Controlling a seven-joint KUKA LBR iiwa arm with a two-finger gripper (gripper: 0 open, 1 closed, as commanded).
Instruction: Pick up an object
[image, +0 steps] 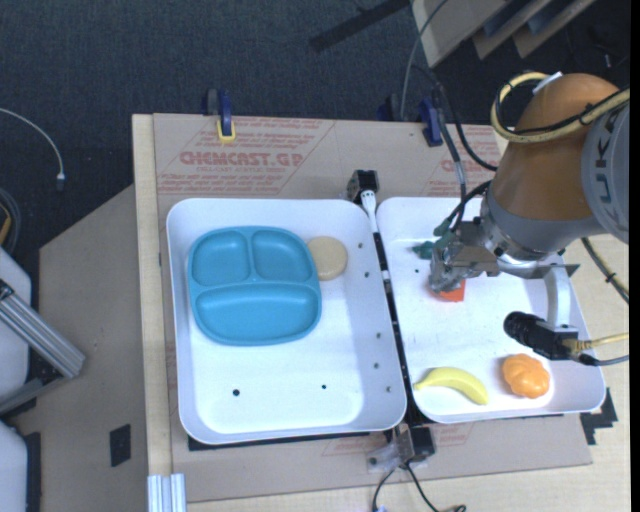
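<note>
Yellow banana (452, 384) by right bin's (480, 212) near rim, tool (449, 278) over red object (450, 291), grip state unclear.

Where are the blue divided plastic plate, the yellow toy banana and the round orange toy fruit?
Blue divided plastic plate (256, 285), camera view, on its large lower compartment.
Yellow toy banana (452, 384), camera view, on the middle of its curved body.
Round orange toy fruit (526, 375), camera view, on its top surface.

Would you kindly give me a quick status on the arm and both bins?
Gripper down in right bin, over red-orange item; grasp unconfirmed. Banana, orange fruit near front edge. Blue tray in left bin.
</note>
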